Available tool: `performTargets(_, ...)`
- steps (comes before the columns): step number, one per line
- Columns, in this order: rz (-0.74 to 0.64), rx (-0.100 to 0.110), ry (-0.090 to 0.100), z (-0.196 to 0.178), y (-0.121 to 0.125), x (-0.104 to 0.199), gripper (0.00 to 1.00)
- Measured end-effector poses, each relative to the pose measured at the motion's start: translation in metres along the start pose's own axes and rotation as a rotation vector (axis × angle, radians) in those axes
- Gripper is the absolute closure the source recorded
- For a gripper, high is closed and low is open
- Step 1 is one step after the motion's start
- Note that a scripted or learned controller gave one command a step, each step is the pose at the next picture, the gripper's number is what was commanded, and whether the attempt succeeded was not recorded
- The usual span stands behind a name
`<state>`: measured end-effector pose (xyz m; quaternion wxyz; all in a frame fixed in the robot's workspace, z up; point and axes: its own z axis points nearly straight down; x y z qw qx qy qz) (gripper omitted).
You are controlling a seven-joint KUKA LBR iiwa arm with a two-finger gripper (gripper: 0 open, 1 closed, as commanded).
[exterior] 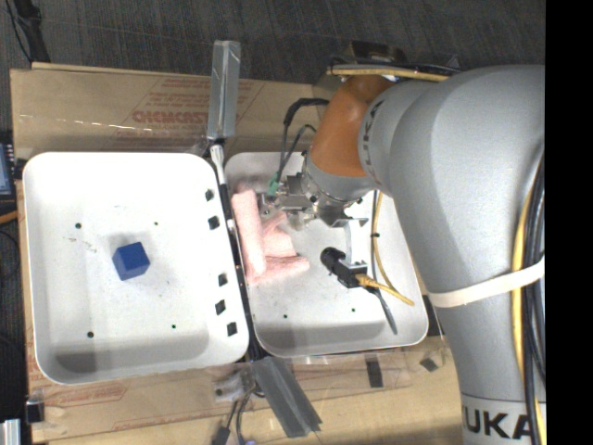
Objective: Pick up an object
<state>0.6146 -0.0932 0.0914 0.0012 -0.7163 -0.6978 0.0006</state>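
Evidently the pincer [293, 208] is low inside the right bin [315, 330], at the upper edge of a pale pink thing [271, 250] and touching it or very nearly so; from where I stand the wrist hides its tips, so I cannot tell whether it is apart, together or clamped on anything. The pink thing looks soft and lumpy, and it lies along the bin's left wall, stretching from near the pincer down toward the middle of the floor. Behind the pincer the orange band [343, 137] and the bulky grey arm [463, 184] lean in over the bin's right side. Well apart, in the left bin [111, 193], a small blue cube [131, 260] sits alone. I would judge this to be the grasping step, with nothing yet lifted. The next move calls for a firm close on the pink thing, then a straight rise clear of the wall, since soft stuff may slip or sag out.
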Motion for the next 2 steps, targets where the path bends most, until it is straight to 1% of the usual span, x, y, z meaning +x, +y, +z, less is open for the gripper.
performTargets(1, -0.005, 0.003, 0.001, -0.009, 0.0, 0.001, 1.0)
performTargets(2, -0.32, 0.0, -0.002, -0.1, 0.02, 0.037, 1.0)
